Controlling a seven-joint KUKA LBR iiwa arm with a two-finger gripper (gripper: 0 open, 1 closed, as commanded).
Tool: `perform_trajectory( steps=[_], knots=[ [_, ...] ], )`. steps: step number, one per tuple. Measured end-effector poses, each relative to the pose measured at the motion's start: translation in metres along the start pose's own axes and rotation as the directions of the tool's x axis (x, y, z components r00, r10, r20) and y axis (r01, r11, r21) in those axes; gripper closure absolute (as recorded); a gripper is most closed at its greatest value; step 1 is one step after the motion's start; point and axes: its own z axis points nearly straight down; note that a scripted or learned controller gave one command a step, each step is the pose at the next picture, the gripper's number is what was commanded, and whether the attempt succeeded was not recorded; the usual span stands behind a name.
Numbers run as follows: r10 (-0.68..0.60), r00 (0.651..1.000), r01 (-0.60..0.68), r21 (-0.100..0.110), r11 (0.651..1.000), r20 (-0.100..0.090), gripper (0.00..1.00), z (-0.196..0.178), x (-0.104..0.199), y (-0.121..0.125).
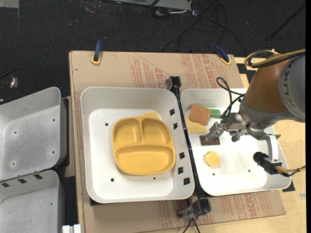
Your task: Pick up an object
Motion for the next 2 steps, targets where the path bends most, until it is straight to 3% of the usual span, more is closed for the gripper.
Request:
perform_trajectory(
  steps=[1, 2],
  knots=[
    [0.001, 1.000, -0.001, -0.005, 1.000, 0.001, 1.00, -0.013, -0.001, 0.001],
    [-0.005, 1.000, 0.005, -0.010, 1.000, 0.002, 1.00, -0.063, 0.005, 0.011]
  ],
)
